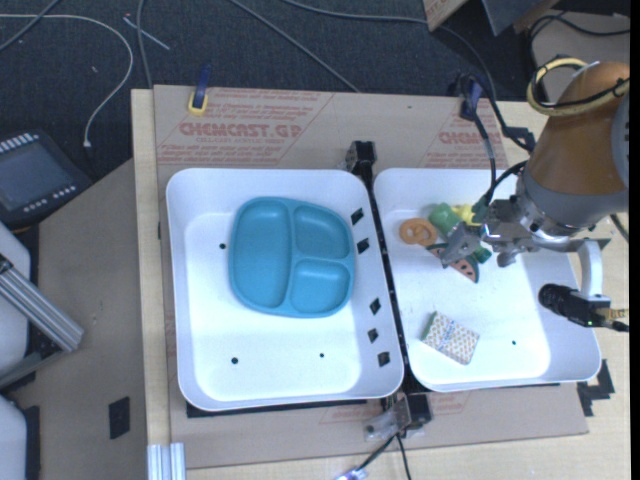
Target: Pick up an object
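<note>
My gripper (458, 245) reaches in from the right and sits low over a cluster of small toys in the upper part of the right bin (520, 363). The cluster holds a brown round piece (417, 231), a green piece (440, 213), a yellow piece (461, 212) and a red and green wedge (467, 267) just below the gripper tip. The gripper covers part of the cluster. A small patterned pouch (451, 337) lies apart, lower in the same bin.
A blue divided plate (292, 256) lies in the left bin (200, 308). A black divider with clips (375, 268) runs between the bins. The arm's grey body (575, 183) and a black part (566, 302) hang over the right bin's right side.
</note>
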